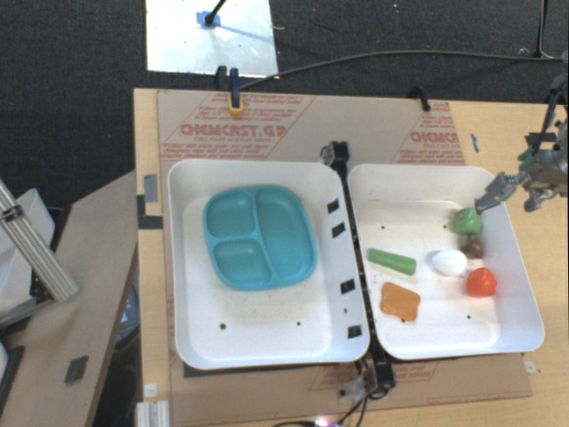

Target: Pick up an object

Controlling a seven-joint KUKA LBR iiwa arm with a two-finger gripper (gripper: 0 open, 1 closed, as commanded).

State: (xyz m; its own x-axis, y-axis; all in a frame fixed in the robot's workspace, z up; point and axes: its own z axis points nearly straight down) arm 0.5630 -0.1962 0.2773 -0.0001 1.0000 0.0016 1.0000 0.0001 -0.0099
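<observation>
The right bin (427, 185) holds several small items: a green rounded piece (466, 221), a small brown piece (475, 248) just below it, a white egg (449, 261), a red ball (481, 282), a green stick (392, 261) and an orange chunk (400, 301). My gripper (508, 204) hangs over the bin's far right rim, just above and right of the green rounded piece. Its two fingers stand apart with nothing between them, and the left fingertip (485, 205) is close to the green piece.
The left bin (191, 327) holds a teal divided plate (260, 237). A black hinge strip (347, 238) runs between the bins. The arm's wrist (551, 163) enters from the right edge. A cable (400, 58) arcs across the back of the bench.
</observation>
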